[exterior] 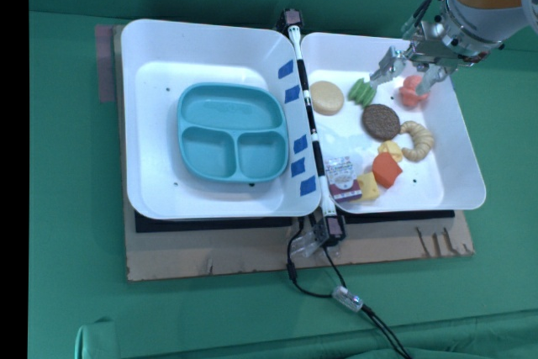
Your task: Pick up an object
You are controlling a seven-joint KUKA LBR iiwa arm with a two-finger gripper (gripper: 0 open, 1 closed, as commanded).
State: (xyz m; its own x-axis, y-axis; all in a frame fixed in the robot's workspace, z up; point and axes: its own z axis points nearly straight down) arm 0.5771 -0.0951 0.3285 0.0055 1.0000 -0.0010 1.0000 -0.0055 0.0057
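Crowding the right bin's (pixel 464 181) near corner, a small printed carton (pixel 340 178), yellow (pixel 368 185) and orange blocks (pixel 387 169) sit tight together. Beyond lie a curled croissant (pixel 418 139), brown patty (pixel 381 121) and tan biscuit (pixel 326 97). Farthest, the gripper (pixel 409 72), fingers spread wide, hovers beside a red toy (pixel 412 92), likely light, hard, smooth plastic, best pinched across its middle.

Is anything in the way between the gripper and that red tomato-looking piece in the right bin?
Nothing visible blocks it. The open two-finger gripper hangs just above the red tomato-shaped toy, with the green bean-like toy off to one side and the brown round patty nearer the camera.
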